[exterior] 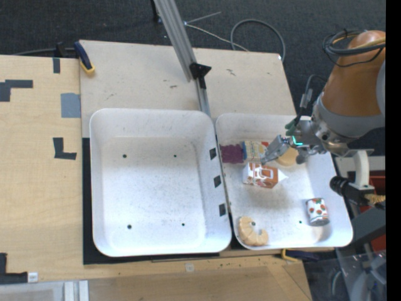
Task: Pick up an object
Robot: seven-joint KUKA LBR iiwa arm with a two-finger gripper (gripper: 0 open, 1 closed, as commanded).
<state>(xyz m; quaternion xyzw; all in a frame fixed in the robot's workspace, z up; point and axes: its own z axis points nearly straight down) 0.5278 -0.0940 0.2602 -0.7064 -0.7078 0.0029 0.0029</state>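
My gripper [274,152] hangs low over the middle of the right bin [294,227], reaching in from the right. Its fingers point down-left, just above an orange and white carton [262,176]. Nothing shows held between them. A yellow and white packet [254,149] and a purple block [232,153] lie to the left of the gripper. A tan round item [288,158] sits partly hidden under the wrist. A croissant [252,231] rests at the bin's front edge and a small can with red print [317,211] stands at the front right.
The left bin [150,187] lies beside the right one, sharing a raised divider. A metal rail [178,33] slants in from the top. A blue and yellow clamp [84,58] sits on the bench at upper left. Cables lie behind the bench.
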